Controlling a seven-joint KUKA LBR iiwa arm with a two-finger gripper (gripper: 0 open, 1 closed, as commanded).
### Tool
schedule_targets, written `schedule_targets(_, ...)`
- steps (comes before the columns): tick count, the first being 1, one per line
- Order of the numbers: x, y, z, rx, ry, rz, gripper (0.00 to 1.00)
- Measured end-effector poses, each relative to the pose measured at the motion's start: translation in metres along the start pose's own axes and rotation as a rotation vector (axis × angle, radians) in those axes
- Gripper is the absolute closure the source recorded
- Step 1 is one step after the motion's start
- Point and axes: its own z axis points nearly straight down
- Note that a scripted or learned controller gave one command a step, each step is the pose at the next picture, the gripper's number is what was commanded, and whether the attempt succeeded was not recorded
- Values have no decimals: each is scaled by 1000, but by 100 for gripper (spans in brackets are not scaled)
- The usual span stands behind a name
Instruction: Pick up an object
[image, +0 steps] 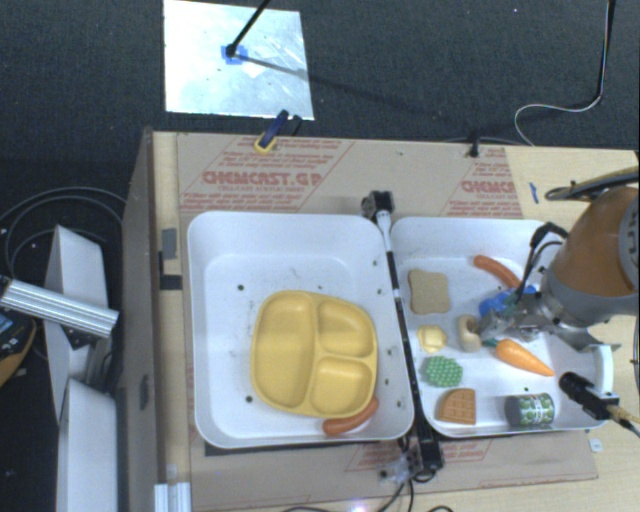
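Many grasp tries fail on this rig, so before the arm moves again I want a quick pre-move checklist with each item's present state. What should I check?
1. Gripper is over the right white bin, where the small items lie: ok.
2. A target sits close to the gripper, the orange plastic carrot: ok.
3. Carrot stands apart from the cream-coloured round piece: ok.
4. Nothing is already gripped: cannot tell, the wrist hides that spot.
5. Green-labelled tin can lies away from the gripper, near the bin's front wall: ok.
6. Yellow divided plastic plate rests in the left white bin, away from the arm: ok.
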Motion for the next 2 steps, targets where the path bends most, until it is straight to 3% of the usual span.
schedule_targets(1,13,76,0,-1,1,-3,0)
schedule_targets(2,26,1,0,2,1,0,0)
